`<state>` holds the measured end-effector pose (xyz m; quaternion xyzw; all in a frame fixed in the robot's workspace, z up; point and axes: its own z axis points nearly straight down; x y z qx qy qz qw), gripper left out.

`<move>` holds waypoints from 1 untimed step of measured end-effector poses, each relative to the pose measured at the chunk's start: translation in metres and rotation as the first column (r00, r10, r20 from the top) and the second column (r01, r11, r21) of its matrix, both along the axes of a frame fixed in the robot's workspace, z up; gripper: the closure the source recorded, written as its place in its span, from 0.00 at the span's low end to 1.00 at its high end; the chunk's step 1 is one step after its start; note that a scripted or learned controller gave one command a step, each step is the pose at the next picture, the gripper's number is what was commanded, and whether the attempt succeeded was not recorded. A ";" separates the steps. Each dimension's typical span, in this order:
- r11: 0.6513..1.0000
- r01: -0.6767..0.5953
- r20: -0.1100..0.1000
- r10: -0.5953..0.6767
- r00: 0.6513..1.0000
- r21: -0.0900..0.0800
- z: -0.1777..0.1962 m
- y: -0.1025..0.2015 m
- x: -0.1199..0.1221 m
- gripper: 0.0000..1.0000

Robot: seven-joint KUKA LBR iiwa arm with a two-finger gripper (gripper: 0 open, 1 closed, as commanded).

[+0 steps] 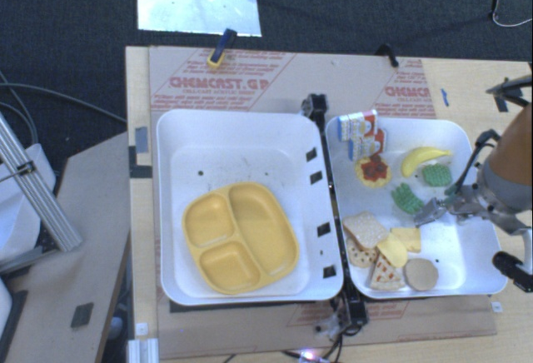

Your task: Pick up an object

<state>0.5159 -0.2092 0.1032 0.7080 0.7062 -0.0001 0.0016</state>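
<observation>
Gripper (439,209) over right bin (475,266), nothing visibly held

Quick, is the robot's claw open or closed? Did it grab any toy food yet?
Gripper: over the right bin, beside the green toy; open or closed cannot be told, and nothing shows between its tips.

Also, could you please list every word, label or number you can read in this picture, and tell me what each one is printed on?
"CHEMCAST GP", red print, on the protective sheet under the bins, behind the left bin.
"CHEMC...", the same red print running slantwise and partly covered, on the sheet behind the right bin.
The red, white and blue carton in the right bin has printing too blurred to read.
</observation>
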 end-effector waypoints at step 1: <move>1.000 -0.009 -0.003 0.009 1.000 0.005 -0.020 0.069 -0.030 0.00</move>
